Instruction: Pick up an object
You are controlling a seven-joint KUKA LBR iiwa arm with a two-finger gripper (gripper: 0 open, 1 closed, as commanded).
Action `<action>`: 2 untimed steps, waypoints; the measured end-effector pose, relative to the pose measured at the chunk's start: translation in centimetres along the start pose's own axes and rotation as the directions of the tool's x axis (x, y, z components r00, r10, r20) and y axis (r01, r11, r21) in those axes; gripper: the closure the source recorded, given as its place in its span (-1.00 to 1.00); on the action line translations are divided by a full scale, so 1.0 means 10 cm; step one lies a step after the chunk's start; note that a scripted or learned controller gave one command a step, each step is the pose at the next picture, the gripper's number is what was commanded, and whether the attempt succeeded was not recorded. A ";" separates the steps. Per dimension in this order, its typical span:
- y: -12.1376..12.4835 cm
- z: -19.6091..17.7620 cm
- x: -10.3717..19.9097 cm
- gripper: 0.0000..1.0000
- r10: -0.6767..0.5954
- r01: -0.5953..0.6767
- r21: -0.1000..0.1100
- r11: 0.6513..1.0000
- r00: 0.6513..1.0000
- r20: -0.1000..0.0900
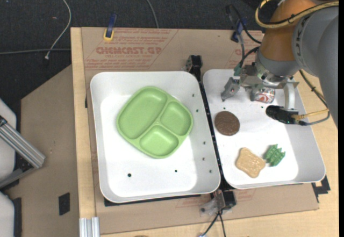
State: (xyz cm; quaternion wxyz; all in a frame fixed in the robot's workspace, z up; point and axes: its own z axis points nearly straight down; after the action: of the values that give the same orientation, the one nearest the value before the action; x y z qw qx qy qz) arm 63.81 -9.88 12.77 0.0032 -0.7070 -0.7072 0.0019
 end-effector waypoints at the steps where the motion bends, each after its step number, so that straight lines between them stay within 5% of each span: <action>1: -0.01 0.46 0.01 -1.00 0.001 -0.001 -0.001 1.000 1.000 0.000; 2: 0.02 0.31 0.01 1.00 0.001 -0.001 -0.008 1.000 1.000 0.001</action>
State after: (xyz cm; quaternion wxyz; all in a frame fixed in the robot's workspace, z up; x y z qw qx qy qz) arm 63.94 -9.78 9.70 0.0002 -0.7073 -0.7069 -0.0007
